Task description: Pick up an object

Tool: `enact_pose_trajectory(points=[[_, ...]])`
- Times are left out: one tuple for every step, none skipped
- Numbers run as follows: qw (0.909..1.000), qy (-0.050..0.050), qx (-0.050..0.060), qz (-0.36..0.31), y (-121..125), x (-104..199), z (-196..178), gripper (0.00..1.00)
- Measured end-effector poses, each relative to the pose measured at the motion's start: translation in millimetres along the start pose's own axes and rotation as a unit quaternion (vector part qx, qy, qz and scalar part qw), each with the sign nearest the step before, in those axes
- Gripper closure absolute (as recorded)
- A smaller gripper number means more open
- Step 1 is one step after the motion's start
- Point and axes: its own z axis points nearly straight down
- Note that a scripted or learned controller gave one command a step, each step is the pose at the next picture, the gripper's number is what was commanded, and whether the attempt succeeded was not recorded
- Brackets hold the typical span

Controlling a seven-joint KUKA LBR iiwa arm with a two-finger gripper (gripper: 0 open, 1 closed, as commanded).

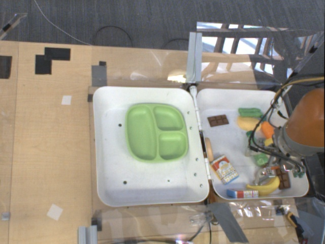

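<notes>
The jaws (267, 174) hang low over the right bin (223, 136) at its near right corner, just above a banana (265, 187) and beside a brown chocolate piece (284, 181); whether they are apart or together I cannot tell. Above them the grey arm (304, 126) with its orange band comes in from the right, bent steeply down over the bin. Left of the jaws lie a small red-and-white carton (224, 169) and a chocolate bar (218, 120), beyond them an orange piece (266, 130), a yellow piece (248, 123) and a green piece (250, 112), and farther left the left bin (111, 182) holds a green divided plate (156, 132).
</notes>
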Motion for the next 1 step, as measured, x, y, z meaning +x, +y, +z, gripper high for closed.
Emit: enact_pose_trajectory(points=[[0.9986,-0.001,0.002,-0.054,7.4,-4.0,-0.3,0.0]])
